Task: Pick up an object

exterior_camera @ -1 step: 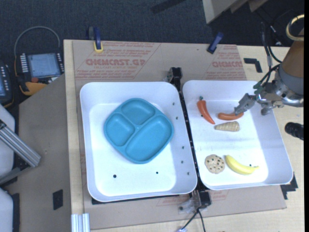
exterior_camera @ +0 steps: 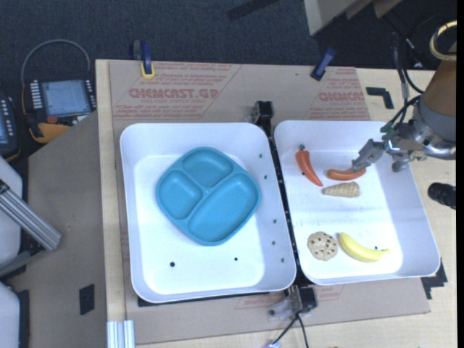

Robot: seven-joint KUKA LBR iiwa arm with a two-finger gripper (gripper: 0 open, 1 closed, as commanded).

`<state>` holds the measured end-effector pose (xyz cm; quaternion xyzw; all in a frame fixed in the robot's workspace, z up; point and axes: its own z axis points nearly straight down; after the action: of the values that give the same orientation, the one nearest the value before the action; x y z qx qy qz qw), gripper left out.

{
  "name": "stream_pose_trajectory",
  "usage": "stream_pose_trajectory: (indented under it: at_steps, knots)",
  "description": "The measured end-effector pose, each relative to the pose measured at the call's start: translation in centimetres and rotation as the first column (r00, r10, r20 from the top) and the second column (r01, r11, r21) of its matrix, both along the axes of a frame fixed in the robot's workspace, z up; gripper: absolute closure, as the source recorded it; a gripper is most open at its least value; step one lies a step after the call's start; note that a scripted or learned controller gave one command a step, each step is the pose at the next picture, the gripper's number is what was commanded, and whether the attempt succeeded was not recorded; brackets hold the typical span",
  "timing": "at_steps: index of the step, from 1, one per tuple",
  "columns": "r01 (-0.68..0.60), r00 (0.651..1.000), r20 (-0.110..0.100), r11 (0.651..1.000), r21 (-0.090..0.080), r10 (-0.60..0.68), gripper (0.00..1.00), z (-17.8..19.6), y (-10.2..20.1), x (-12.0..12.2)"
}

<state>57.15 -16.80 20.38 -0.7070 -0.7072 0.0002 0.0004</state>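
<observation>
The right bin (exterior_camera: 409, 216) holds several toy foods. A red chili pepper (exterior_camera: 309, 167) lies near its left wall, with an orange sausage (exterior_camera: 346, 172) and a beige bread piece (exterior_camera: 341, 190) to the right of it. A round cookie (exterior_camera: 322, 246) and a yellow banana (exterior_camera: 360, 249) lie at the front. My gripper (exterior_camera: 382, 159) hangs over the bin's back right part, open, its left finger (exterior_camera: 367, 155) just above the sausage's right end. Nothing sits between the fingers.
The left bin (exterior_camera: 145, 252) carries a blue divided plate (exterior_camera: 208, 194). A black clamp (exterior_camera: 262, 112) sits between the bins at the back. The arm's wrist (exterior_camera: 438, 122) and cables hang over the right bin's right edge.
</observation>
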Motion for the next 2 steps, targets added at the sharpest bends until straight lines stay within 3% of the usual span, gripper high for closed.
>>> stream_pose_trajectory:
  at_steps: [2]
  knots:
    - [-0.001,1.0,-0.006,1.0,0.002,0.001,0.0,-10.3,1.0,0.3]
